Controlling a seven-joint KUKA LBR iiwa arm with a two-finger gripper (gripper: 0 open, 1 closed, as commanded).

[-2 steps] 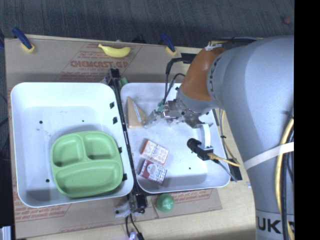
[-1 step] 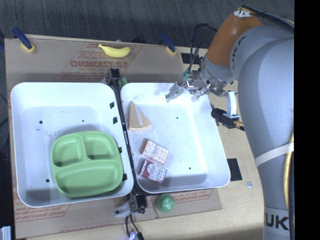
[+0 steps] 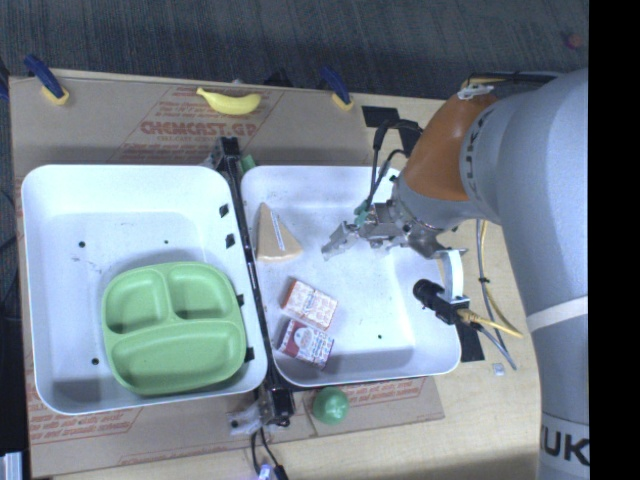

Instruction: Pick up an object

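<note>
- Counter (image 3: 480, 408): carries two white bins side by side on cardboard; a banana (image 3: 229, 99) lies on the cardboard behind them and a green ball (image 3: 329, 405) just in front of the right bin.
- Left bin (image 3: 50, 268): holds a green tray (image 3: 175, 326) with three compartments, lying flat toward the near side.
- Right bin (image 3: 400, 343): holds a cheese wedge (image 3: 273, 234) near its left wall and two small cartons (image 3: 309, 303) (image 3: 303, 344) nearer the front, close together. Any of these three could serve as the object to pick up; none is marked out by the task.
- Arm (image 3: 500, 168): reaches in from the right, its orange band above the right bin's far right part.
- Tool (image 3: 342, 239): hangs over bare bin floor in the middle of the right bin, pointing left toward the wedge. It appears slightly parted at the tips with nothing between them, though the slant and blur make the width hard to judge.
- Relations: the tool is near the wedge but apart from it, and well apart from the cartons.
- Progress: judged from this layout, nothing is grasped or lifted; all things rest on the bin floor. The approach looks under way, while closing on a thing and raising it are left to do.
</note>
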